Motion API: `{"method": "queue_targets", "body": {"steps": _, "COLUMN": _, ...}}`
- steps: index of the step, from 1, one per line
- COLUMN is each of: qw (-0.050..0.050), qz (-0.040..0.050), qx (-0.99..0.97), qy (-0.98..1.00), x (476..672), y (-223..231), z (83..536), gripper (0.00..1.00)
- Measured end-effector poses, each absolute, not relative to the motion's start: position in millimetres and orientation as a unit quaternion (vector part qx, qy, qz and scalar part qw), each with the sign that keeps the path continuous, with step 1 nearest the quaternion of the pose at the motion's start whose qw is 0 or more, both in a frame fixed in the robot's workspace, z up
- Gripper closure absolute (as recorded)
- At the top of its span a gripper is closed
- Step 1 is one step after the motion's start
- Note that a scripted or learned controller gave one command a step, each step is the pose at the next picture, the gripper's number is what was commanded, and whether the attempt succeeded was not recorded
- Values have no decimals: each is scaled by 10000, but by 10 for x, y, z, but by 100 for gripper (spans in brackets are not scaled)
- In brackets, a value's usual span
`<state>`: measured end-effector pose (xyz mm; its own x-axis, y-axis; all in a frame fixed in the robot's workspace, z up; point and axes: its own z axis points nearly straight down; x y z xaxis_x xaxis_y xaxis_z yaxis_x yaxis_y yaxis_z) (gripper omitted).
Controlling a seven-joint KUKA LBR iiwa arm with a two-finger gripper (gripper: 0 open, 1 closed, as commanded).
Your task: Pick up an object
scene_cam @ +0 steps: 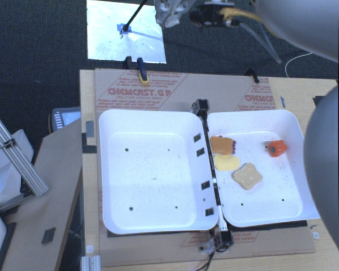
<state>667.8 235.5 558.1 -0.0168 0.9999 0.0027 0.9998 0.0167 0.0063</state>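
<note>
Claw (170, 11) sits at the top edge, above the bench's far end, over the dark floor; can't tell its state. Nothing seen in it. All objects lie well below it in the right bin (293, 209): orange block (222, 145) near the divider, yellow piece (226, 163) touching it just beyond, tan biscuit (247, 176) farther out, red pepper (276, 148) off to the right. Left bin (109, 209) sits beside it.

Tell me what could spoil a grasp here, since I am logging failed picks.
The brown piece, yellow piece and tan piece lie crowded near the right bin's inner wall, so fingers could strike the wall or nudge a neighbour. They look flat, hard to get under. The orange piece stands apart, likely easier.
</note>
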Motion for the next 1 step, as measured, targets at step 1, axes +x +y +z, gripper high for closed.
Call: {"method": "queue_targets", "body": {"steps": 1, "qw": 9, "qz": 28, "qx": 7008, "qy": 7133, "x": 6679, "y": 2355, "z": 5576, "gripper": 0}}
